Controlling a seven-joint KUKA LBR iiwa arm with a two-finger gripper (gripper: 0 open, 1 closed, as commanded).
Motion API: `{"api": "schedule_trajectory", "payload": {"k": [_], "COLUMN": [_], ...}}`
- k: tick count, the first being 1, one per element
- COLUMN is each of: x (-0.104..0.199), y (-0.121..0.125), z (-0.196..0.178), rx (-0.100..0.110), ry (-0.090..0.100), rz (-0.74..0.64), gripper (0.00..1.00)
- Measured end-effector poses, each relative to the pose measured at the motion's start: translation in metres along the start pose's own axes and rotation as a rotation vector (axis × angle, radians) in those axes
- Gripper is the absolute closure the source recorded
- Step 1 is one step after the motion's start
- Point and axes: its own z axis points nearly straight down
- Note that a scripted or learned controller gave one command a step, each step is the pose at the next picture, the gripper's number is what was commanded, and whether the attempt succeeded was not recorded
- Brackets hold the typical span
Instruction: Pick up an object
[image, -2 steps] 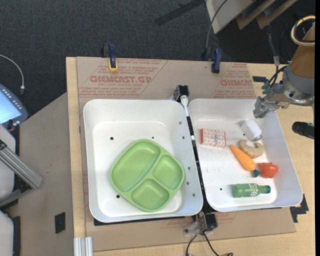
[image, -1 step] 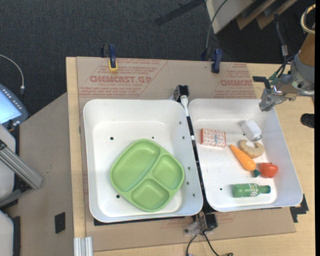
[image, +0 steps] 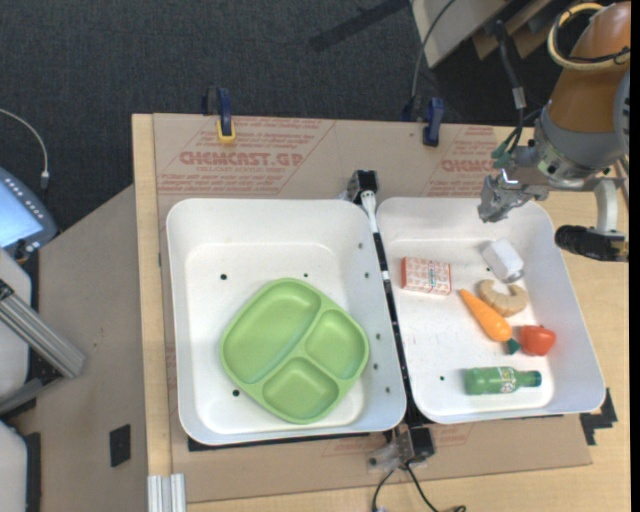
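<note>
One white block (image: 503, 259) — just below gripper (image: 497, 203), untouched.

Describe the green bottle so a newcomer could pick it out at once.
Look in the right-hand white bin, the one holding the small items. Along its near edge, below the carrot and the red toy, lies the green bottle on its side. It is the only green item in that bin.

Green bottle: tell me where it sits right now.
In the camera view the green bottle lies on its side near the front edge of the right bin, just below the carrot and the tomato.
</note>
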Motion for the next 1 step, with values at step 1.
{"api": "schedule_trajectory", "payload": {"k": [1], "x": [0.0565], "y": [0.0005], "z": [0.007], "rx": [0.001], "ry": [0.0], "rz": [0.0], "gripper": [1.0]}}
